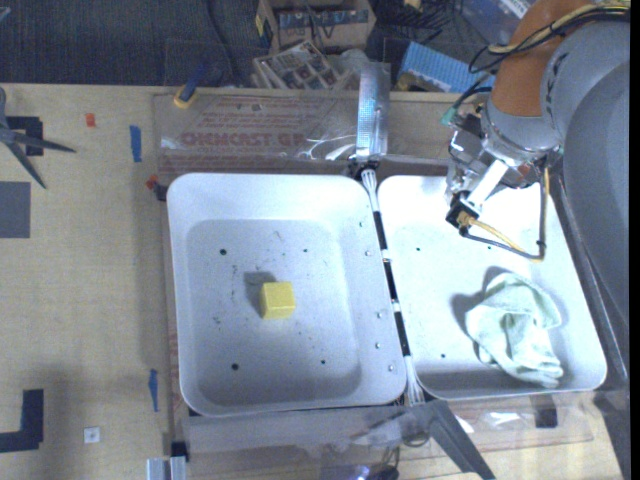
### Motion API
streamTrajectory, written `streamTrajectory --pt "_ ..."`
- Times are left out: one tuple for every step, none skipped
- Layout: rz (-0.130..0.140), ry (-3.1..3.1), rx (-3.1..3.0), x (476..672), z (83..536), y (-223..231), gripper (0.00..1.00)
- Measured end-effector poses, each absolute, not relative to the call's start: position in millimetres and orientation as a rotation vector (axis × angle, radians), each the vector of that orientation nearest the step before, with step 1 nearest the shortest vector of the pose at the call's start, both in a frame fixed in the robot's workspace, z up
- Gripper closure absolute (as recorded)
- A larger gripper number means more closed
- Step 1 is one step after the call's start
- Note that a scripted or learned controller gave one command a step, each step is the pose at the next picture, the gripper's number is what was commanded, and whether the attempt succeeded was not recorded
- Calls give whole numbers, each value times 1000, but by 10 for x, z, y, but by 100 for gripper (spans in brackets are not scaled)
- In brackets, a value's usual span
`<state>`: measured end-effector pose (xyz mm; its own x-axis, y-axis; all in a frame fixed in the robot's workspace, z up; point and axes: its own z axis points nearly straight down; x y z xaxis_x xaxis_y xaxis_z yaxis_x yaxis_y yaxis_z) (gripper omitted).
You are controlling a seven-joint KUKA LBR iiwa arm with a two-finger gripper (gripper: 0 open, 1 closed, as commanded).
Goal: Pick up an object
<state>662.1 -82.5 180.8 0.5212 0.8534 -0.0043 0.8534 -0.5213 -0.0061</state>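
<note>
We see the left bin (pixel 200 218) and right bin (pixel 430 278) filling mid-frame. The hand (pixel 478 180) hangs at upper right; we cannot tell its state. A crumpled white cloth (pixel 515 328) lies lower right. A yellow block (pixel 278 299) sits centre-left, inside the left bin.

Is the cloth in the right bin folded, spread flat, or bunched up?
Bunched up. The cloth lies in a rumpled heap of ridges and shadowed creases in the right bin, with no neat folds.

You have one fixed camera above the bench (pixel 80 268), looking down at a slant. At middling range it frames the view-left bin (pixel 190 208) and view-right bin (pixel 430 268) whole; the arm (pixel 590 88) enters from the view's right.
</note>
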Motion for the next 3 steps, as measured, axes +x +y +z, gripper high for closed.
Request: streamTrajectory --pt "15 -1276 -2864 6403 1880 -1078 100" --pt "14 -809 -3033 6507 1821 -1190 100" --pt "19 -316 -3122 6351 1800 -1313 100"
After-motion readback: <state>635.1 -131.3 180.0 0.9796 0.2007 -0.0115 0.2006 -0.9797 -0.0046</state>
